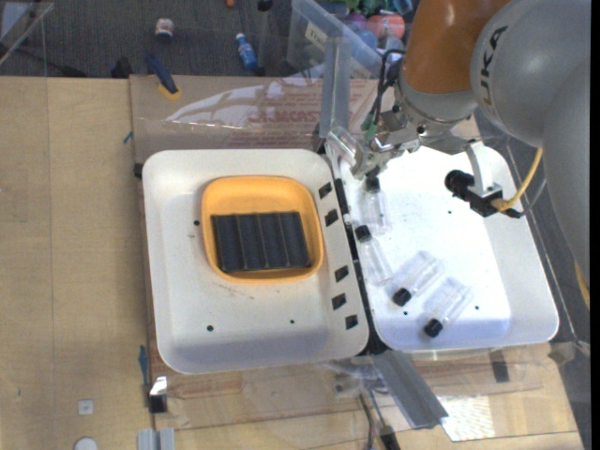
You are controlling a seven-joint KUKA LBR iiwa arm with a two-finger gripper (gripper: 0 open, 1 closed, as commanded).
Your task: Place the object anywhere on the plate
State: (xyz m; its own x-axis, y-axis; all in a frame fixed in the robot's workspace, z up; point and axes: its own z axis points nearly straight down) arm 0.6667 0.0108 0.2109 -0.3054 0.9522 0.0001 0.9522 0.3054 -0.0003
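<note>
White plastic, shallow and round-cornered, forms both bins on the wooden bench. Left bin (178, 317): an orange, rounded-square plate (217, 195) sits slightly above centre, carrying a dark grey ribbed rectangular block (261, 241) that covers most of its floor; bare white floor surrounds the plate on all sides, widest toward the near edge. Right bin (506, 279): three clear plastic vials with black caps lie on the floor. One vial (415, 279) and a second (447, 309) rest close together near the near edge; a third (371, 221) lies along the bin's left wall, beside the divider between the bins. The far right portion of this bin's floor is open. Arm: the grey body with its orange band enters from the upper right, and the gripper (372, 169) hangs over the far left corner of the right bin, just above the third vial. Whether its fingers are parted or closed cannot be told.
</note>
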